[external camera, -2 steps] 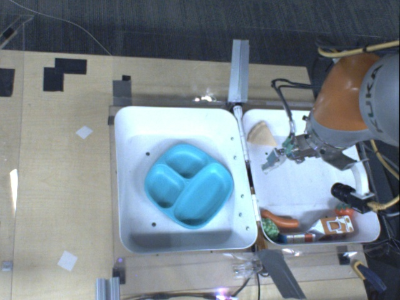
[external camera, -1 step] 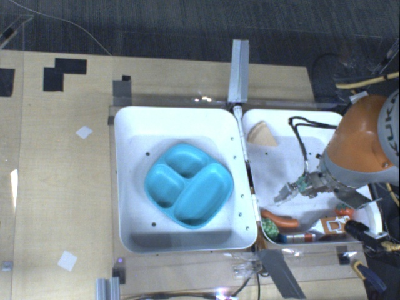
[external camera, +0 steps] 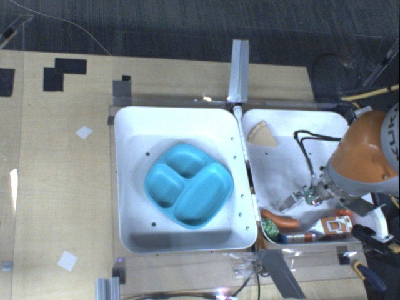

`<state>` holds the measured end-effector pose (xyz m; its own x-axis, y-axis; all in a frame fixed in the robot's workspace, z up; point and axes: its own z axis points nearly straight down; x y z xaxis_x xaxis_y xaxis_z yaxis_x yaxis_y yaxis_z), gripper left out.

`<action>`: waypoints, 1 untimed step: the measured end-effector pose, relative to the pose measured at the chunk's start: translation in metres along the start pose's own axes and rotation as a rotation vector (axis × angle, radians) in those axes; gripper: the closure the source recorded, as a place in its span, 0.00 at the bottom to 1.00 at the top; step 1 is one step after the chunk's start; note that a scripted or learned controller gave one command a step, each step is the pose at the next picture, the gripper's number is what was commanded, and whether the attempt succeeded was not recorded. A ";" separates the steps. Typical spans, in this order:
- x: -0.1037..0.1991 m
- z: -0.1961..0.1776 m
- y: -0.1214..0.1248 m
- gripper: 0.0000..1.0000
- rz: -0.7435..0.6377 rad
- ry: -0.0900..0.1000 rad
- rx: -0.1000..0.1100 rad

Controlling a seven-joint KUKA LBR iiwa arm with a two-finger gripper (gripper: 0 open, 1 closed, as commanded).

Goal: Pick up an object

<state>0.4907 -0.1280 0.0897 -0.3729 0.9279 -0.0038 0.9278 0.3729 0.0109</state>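
The right bin (external camera: 284,161) holds several small objects. A tan wedge (external camera: 261,134) lies in its far left corner. Along the near wall lie a red sausage (external camera: 281,219), a green item (external camera: 270,230), a red and blue marker (external camera: 301,237) and an orange and white box (external camera: 337,225). My gripper (external camera: 295,200) is low inside this bin, just above the sausage and a little behind it. Nothing shows held in it. The orange wrist band (external camera: 365,152) hides the bin's right side.
The left bin (external camera: 131,167) holds a blue divided plate (external camera: 189,184) in its middle. A metal post (external camera: 238,70) stands behind the wall between the bins. A black cable (external camera: 305,144) loops over the right bin's floor beside the arm.
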 end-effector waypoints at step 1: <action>0.014 -0.045 0.044 0.00 -0.336 0.002 0.005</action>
<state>0.5260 -0.0984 0.1348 -0.6578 0.7532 -0.0044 0.7531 0.6578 0.0045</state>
